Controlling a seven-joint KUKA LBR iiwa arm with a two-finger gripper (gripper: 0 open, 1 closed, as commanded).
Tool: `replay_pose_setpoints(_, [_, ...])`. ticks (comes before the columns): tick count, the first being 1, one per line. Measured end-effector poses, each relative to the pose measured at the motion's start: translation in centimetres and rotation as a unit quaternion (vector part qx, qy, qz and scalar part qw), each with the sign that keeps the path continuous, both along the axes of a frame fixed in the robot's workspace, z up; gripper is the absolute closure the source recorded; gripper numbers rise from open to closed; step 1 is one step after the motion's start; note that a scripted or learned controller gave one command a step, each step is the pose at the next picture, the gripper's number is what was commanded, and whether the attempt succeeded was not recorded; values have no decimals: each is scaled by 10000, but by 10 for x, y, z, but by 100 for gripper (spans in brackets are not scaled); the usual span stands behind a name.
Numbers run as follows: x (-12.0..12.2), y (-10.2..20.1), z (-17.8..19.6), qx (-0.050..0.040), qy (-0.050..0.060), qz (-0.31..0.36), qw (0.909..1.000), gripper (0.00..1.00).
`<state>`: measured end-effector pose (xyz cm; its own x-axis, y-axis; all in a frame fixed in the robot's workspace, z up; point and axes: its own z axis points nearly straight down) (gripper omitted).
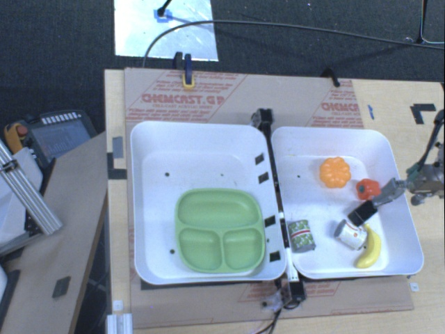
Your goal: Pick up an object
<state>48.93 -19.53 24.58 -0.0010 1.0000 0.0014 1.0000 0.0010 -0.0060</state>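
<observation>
The right bin [313, 145] holds an orange pumpkin-shaped toy [335, 172], a small red toy [368, 188], a green-labelled can [301, 235], a small white container [351, 234] and a yellow banana [369, 250]. The banana lies against the white container near the bin's front right corner. My gripper [424, 180] hangs at the view's right edge, over the right rim of that bin, just right of the red toy. Nothing is seen held in it.
In the left bin [149, 186] lies a green divided plate [219, 229]. A black divider strip [272, 186] runs between the two bins. A teach pendant [59, 136] and an aluminium bar [24, 186] lie off the bench at left.
</observation>
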Motion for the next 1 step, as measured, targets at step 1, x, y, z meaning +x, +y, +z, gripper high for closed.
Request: replay_pose_setpoints(1, [2,0,3,-10,-37,13,10000,0])
